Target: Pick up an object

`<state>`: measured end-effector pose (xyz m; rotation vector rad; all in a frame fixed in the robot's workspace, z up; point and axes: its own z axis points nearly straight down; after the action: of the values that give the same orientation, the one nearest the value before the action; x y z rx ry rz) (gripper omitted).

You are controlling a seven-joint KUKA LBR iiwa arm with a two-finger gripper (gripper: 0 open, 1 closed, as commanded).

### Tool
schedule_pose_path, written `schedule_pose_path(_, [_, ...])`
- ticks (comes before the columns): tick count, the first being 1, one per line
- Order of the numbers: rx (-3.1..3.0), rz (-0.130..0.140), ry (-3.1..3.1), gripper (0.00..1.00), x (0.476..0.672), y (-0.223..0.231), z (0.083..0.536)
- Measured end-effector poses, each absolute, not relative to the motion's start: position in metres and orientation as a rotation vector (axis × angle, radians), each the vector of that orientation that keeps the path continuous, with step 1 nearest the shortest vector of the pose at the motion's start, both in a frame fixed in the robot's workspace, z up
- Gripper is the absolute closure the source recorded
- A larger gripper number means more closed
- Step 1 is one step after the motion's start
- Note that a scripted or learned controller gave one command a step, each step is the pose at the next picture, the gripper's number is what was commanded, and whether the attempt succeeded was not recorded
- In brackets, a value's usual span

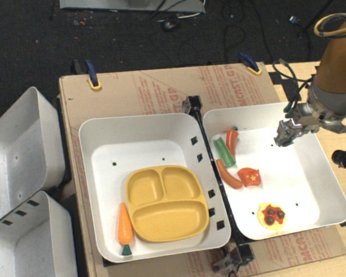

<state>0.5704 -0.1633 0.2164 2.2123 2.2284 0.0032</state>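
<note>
In the camera view the gripper (286,135) hovers at right of frame over the right bin (322,169), jaw state unclear, well apart from the red pepper (249,176), so a blind descent risks grasping nothing.

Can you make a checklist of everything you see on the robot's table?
Surface: brown board bearing two white bins, left bin and right bin.
Job's things: right bin holds green stick, red chilli, orange sausage, red piece, round yellow piece with dark berries.
Clutter: left bin holds yellow divided tray and carrot.
Gripper: gripper over right bin's far edge.
Cables: black cables on floor.
Surroundings: spare white bins at left.
</note>
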Motion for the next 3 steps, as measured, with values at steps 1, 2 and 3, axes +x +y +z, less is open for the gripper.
schedule_pose_path(1, [2.212,0.003,2.229,1.0,0.586,-0.121,0.223])
schedule_pose_path(2, [2.212,0.004,2.229,1.0,0.601,-0.064,0.234])
schedule_pose_path(3, [2.212,0.004,2.23,1.0,0.619,-0.002,0.23])
